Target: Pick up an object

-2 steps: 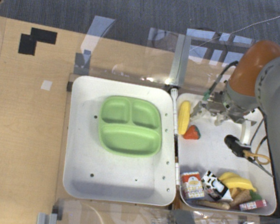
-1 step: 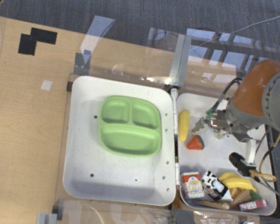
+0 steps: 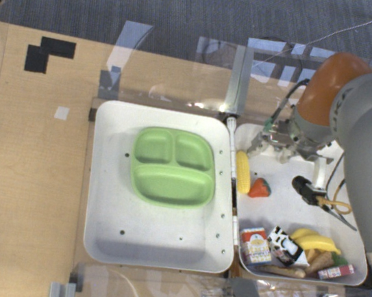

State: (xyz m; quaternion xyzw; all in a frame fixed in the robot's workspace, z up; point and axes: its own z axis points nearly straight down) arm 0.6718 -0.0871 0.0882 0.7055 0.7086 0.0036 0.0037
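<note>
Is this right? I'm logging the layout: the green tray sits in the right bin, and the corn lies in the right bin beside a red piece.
One part is wrong. The camera view shows the green tray in the left bin, not the right. The corn does lie in the right bin beside the red piece.

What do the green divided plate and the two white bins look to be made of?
Green divided plate: likely moulded plastic, matte, uniform colour with soft rounded compartment edges. White bins: probably plastic or coated metal, smooth with faint sheen; the look leaves it open.
</note>
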